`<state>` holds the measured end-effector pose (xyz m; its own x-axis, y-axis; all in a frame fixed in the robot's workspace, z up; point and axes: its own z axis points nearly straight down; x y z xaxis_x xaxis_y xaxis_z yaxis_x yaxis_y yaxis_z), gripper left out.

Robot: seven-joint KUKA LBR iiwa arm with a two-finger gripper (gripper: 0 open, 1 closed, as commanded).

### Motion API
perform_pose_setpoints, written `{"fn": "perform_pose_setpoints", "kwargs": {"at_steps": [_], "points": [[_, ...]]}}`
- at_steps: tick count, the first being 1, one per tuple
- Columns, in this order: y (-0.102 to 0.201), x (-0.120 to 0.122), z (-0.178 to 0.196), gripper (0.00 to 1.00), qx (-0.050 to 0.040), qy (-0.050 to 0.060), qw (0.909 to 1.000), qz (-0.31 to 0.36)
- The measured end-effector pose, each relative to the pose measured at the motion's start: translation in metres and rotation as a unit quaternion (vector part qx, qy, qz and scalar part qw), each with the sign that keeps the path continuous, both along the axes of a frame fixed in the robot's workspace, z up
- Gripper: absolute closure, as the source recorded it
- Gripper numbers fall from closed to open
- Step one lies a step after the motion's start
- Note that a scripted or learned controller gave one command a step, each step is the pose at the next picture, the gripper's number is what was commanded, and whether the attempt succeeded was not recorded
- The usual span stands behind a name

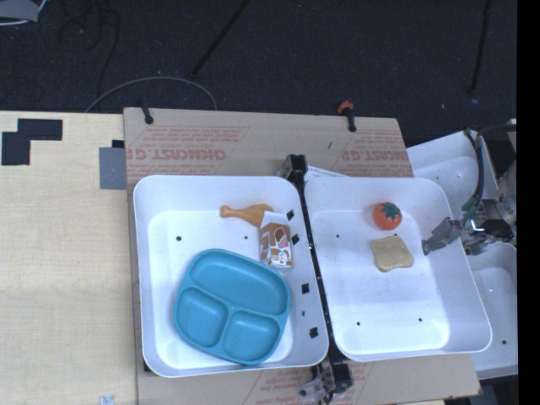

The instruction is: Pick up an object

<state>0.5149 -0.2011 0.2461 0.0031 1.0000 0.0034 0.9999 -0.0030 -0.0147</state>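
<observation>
The gripper (440, 236) sits at the right edge of the right bin (396, 332), just over the rim, reaching in from the right; I cannot tell from this view whether it is open or closed, and nothing can be seen in its grasp. Taking the slice of bread (391, 253) as the landmark: it lies flat on the floor of the right bin, in the upper half, a little left of the gripper and apart from it. The tomato (387, 215) sits just above the bread, close but not touching. Well to the left of the bread, across the black divider between the bins, is the left bin (156, 268). In it a small printed carton (276, 245) stands near the divider, at about the bread's height in the picture. A tan drumstick (247, 213) lies above and left of the carton. A blue sectioned plate (232, 306) fills the lower part of the left bin, below the carton
</observation>
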Motion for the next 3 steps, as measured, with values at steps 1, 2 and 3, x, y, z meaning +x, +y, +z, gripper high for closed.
{"fn": "perform_pose_setpoints", "kwargs": {"at_steps": [1, 2, 3], "points": [[0.0, 0.002, 0.007, 0.0, -0.0017, -0.007, 1.0, 0.002], [-0.001, 0.006, -0.037, 0.0, -0.0006, -0.004, 1.0, 0.002], [-0.001, 0.006, -0.101, 0.0, 0.0, -0.003, 1.0, 0.001]]}}
